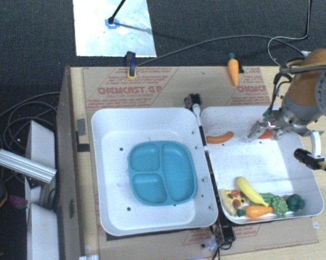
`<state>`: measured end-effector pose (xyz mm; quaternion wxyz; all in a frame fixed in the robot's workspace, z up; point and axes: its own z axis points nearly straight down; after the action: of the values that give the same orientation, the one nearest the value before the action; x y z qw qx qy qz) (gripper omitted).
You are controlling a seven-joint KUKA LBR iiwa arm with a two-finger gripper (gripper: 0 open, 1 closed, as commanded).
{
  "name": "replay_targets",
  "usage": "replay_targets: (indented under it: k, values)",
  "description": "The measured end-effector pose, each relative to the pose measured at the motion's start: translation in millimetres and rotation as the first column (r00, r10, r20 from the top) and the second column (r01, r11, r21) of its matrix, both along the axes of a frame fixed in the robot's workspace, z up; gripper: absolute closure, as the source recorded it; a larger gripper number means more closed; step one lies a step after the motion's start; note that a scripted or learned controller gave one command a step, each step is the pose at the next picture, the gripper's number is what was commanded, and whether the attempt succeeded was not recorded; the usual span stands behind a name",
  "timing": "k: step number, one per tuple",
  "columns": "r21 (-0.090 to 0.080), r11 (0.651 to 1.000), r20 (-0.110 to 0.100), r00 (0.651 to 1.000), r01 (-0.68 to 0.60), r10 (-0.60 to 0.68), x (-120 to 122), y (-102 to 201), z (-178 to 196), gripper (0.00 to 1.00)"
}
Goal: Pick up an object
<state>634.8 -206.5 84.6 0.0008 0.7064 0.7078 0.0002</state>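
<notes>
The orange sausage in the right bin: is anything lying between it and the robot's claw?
No. In the camera view, only bare white bin floor separates the orange sausage from the two-finger gripper.

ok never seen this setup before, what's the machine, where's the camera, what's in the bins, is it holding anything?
One camera, fixed above a bench, looks down at a slant. The grey arm with an orange band coming in from the right is a KUKA robot arm; its gripper is low over the right bin, at something small and red-orange that I can't identify. Whether it holds that, I can't tell.

The left bin holds a blue divided plate. The right bin holds toy food: a sausage near its top left, and along the bottom edge a pizza slice, a banana, a carrot and broccoli. Another carrot lies on the bench behind the bins.
</notes>
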Motion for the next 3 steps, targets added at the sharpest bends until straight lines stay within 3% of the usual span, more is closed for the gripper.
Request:
replay_targets:
  k: [1,2,3]
  values:
    - [0.000,1.000,0.002,1.000,0.001,-0.001,-12,0,34,0.00]
    - [0.000,1.000,0.001,1.000,-0.002,0.002,34,0,16,0.00]
    - [0.001,1.000,0.001,1.000,-0.003,0.003,35,1,2,0.00]
